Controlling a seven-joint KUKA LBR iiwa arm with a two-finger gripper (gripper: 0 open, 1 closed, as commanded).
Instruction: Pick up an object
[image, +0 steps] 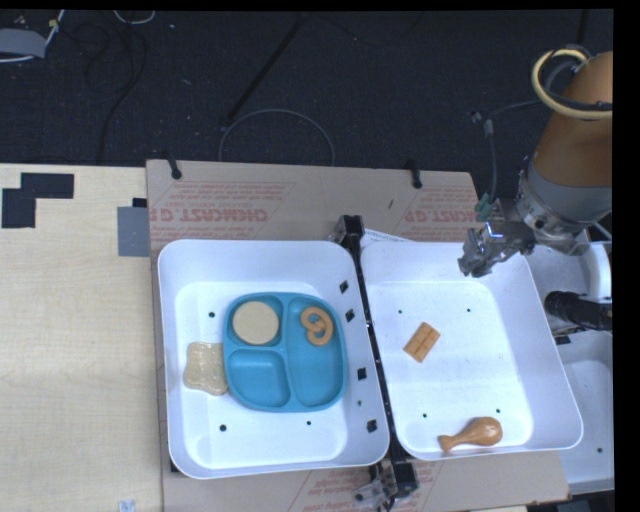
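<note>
Jaws: you cannot tell their state; your gripper (478, 258) hangs over the right bin's (520, 300) far rim; a cracker (421, 342) and drumstick (471, 435) lie inside, apart.

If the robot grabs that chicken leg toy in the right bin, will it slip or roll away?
The chicken leg probably would turn or skid when nudged: its fat end is rounded and the bin floor looks smooth. It is likely stiff and light, since it looks like moulded toy food. The thin handle end may slip out, so the gripper would likely hold the fat end better.
</note>
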